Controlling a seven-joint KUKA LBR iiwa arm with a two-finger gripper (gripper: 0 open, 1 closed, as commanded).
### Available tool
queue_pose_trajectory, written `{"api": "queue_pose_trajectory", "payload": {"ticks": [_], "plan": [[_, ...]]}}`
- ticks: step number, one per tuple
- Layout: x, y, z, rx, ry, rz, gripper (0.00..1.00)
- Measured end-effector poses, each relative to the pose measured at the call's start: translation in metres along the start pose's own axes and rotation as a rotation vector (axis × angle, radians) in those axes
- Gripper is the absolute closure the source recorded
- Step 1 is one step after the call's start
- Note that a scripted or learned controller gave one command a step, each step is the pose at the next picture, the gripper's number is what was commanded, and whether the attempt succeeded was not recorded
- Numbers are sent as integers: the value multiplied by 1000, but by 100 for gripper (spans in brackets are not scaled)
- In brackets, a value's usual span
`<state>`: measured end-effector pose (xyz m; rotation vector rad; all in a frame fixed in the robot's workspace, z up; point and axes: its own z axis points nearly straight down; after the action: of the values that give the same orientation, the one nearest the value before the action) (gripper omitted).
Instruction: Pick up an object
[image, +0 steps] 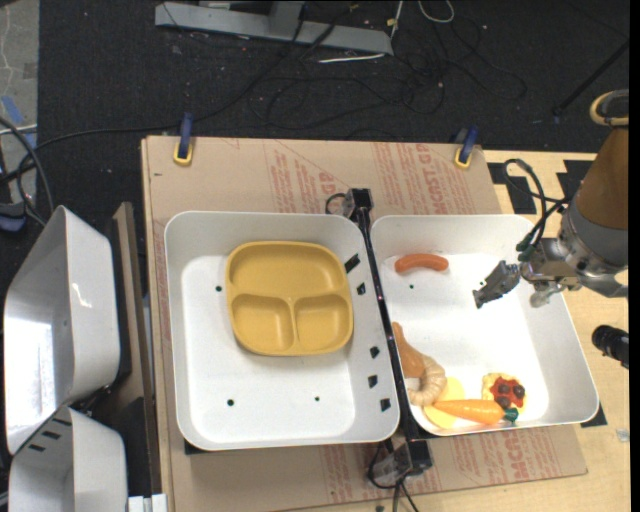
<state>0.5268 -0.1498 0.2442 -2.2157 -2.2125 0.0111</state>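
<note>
The right bin (560, 330) holds several toy foods. An orange-red sausage (421, 263) lies near its far left corner. Along the near wall lie a tan drumstick-like piece (418, 368), an orange carrot (468, 409) and a small pizza-like piece (503, 389). My gripper (516, 287) hovers over the right bin's far right part, to the right of the sausage. It is open and there is nothing between its fingers. A dark finger (493, 285) points left and down toward the bin floor.
The left bin (190, 330) holds a yellow divided plate (290, 297). A black divider strip (375, 310) runs between the two bins. Grey containers (55, 310) stand off the bench at the left. Cables cross the dark floor behind.
</note>
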Motion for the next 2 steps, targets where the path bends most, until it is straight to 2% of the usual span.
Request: {"api": "queue_pose_trajectory", "payload": {"ticks": [1, 2], "plan": [[0, 2, -6, -12, -2, -3, 0], [-9, -1, 44, -7, -2, 1, 0]]}}
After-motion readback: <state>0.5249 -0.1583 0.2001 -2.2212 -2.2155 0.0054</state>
